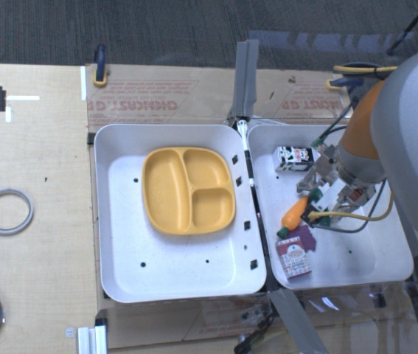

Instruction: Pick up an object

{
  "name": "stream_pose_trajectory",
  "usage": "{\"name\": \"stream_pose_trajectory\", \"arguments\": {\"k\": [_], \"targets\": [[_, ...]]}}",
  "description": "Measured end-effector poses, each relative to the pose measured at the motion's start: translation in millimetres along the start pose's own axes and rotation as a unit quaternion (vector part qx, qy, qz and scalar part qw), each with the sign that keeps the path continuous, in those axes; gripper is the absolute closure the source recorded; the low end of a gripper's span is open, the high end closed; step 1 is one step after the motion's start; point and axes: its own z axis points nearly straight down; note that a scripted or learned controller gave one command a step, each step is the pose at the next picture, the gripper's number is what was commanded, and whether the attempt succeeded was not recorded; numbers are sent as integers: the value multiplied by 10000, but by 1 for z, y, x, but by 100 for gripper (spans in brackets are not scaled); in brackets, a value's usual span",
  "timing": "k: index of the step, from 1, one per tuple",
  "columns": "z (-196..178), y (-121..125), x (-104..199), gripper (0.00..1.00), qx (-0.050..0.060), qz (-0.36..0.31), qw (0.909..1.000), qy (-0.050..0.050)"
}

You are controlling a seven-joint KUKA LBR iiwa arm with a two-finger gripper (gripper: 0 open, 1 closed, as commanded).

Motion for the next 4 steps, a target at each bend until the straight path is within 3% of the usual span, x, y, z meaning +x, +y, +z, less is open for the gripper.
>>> {"name": "stream_pose_trajectory", "arguments": {"k": [1,2,3,4], "targets": [[-57,35,81,0,-11,1957,9807,12],[-116,73,34,0,-15,1299,9915,14],[-24,22,41,0,-75,1956,9806,90],[-17,-3,29,0,-138,1368,9904,151]]}}
